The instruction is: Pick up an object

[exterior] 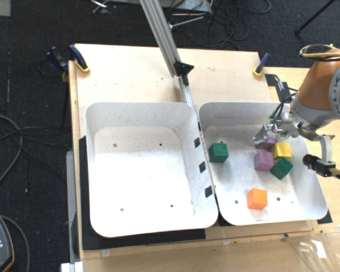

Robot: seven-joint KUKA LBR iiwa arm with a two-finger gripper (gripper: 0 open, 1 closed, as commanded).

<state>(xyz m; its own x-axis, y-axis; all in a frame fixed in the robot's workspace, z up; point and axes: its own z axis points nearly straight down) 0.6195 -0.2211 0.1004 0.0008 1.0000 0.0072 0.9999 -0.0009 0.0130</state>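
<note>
Approach step: gripper (267, 136), finger state indeterminate, sits low at right of frame over the purple cube (263, 160) and yellow cube (283, 149); next, descend and close.

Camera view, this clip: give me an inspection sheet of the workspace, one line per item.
Surface: wooden bench bearing a left bin and a right bin side by side.
Job's things: all in the right bin: green block near its left side, orange block near the front, and a tight cluster of purple block, yellow block and second green block.
Clutter: nothing seen.
Grippers: gripper low at the cluster's upper edge, just above the purple block; finger state not readable.
Cables: black cables on the floor left of and behind the bench.
Surroundings: dark floor, slanted metal rail, clamps at the bench's corners.
</note>
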